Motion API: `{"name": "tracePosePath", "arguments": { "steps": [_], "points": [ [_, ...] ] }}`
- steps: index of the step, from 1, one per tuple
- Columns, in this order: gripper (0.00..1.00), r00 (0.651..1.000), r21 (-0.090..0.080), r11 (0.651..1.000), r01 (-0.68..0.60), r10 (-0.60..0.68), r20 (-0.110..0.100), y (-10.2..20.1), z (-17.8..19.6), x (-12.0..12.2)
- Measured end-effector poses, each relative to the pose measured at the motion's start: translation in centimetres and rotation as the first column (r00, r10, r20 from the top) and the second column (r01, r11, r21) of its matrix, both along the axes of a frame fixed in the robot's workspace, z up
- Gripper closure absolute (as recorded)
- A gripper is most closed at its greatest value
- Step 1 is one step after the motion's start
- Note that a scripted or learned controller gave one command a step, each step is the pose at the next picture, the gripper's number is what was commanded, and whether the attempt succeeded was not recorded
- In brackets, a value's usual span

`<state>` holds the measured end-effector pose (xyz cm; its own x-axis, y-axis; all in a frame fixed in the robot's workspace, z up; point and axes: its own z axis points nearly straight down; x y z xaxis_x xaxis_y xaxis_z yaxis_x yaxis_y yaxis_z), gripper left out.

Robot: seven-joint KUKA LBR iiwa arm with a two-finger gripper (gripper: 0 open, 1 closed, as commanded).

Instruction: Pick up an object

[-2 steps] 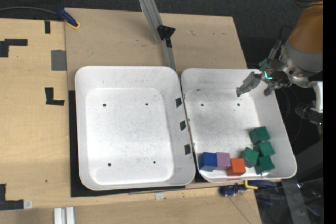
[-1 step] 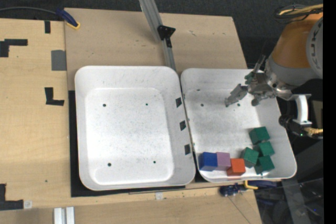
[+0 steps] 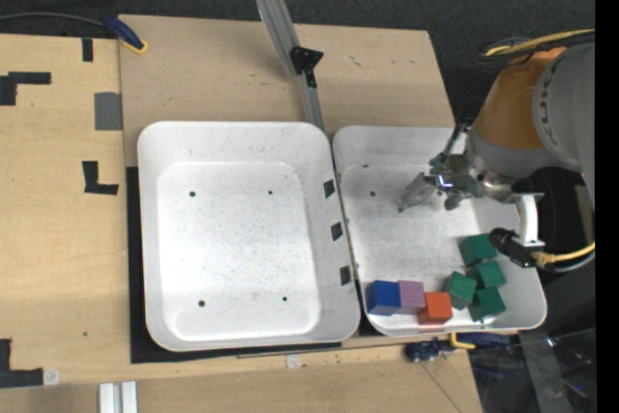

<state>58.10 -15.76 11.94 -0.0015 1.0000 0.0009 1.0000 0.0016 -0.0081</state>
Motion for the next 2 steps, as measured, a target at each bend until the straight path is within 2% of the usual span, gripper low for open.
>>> {"name": "tracePosePath", "arguments": {
  "steps": [1,2],
  "points": [
    [0.00,1.000,-0.001,1.000,0.000,0.000,0.003,0.1,-3.0,-0.1],
    [1.00,1.000,-0.001,1.000,-0.001,0.001,0.006,0.2,-1.8,0.0]
  ]
}}
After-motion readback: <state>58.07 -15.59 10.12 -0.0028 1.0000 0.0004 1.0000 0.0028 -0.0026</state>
